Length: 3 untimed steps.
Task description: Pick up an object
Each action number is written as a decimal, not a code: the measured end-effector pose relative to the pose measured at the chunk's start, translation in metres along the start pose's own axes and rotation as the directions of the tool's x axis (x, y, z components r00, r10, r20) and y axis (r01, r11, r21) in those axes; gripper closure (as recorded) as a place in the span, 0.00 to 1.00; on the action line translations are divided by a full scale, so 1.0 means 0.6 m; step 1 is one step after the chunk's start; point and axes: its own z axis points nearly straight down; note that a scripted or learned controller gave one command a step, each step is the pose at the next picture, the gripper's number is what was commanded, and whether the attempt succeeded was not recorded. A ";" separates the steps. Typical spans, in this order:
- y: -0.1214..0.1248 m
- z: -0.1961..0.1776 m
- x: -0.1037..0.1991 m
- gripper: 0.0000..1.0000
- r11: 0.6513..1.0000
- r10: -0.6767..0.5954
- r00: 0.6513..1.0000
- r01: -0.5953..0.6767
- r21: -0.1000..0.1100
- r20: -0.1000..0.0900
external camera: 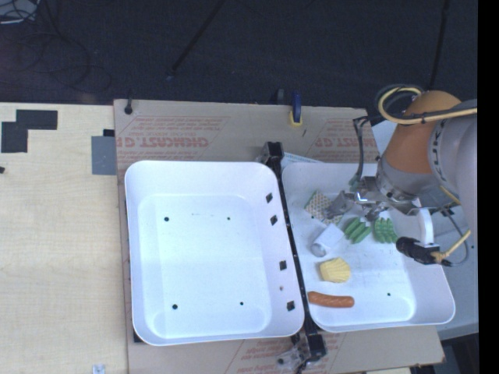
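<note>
Bench (54, 240), pale wood. Brown cardboard sheet (195, 135) lies on it under both bins, printed lettering along its far edge.

Left bin (203, 248): white, shallow, a few dark dots on the floor.

Right bin (390, 291): white, set against the left bin along a black strip (279, 209). All the pickable objects are in this bin.

Arm (460, 158) comes in from the right, grey, with the orange band (413, 142) above the wrist, over the right bin's far right part.

Black patch (31, 127) and grey square (102, 154) sit flat on the bench, left of the sheet.

Gripper (359, 201) is low over the far part of the right bin, between the mesh scrap and the green pieces and close to both. Can't tell if it is open or closed, and can't tell if it has hold of anything.

Sausage (330, 300): orange-red, lying flat near the right bin's near edge, left half.

Yellow lump (334, 270): just beyond the sausage, not touching it.

White cup (327, 240): on its side, tilted, between the yellow lump and the mesh scrap.

Green pieces: two side by side, one (356, 230) just right of the white cup, the other (384, 230) further right, both just on the near side of the gripper.

Mesh scrap (317, 205): patterned, in the far left part of the right bin, just left of the gripper. Contact with the gripper is unclear.

Blue clamp (296, 109): on the sheet's far edge.
</note>
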 end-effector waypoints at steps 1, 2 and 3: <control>0.037 -0.021 -0.077 0.00 1.000 0.001 1.000 -0.001 -0.005 0.005; -0.007 -0.010 0.064 0.00 1.000 -0.001 1.000 0.001 -0.010 0.005; 0.038 -0.183 0.002 0.00 1.000 0.003 1.000 -0.003 -0.011 0.007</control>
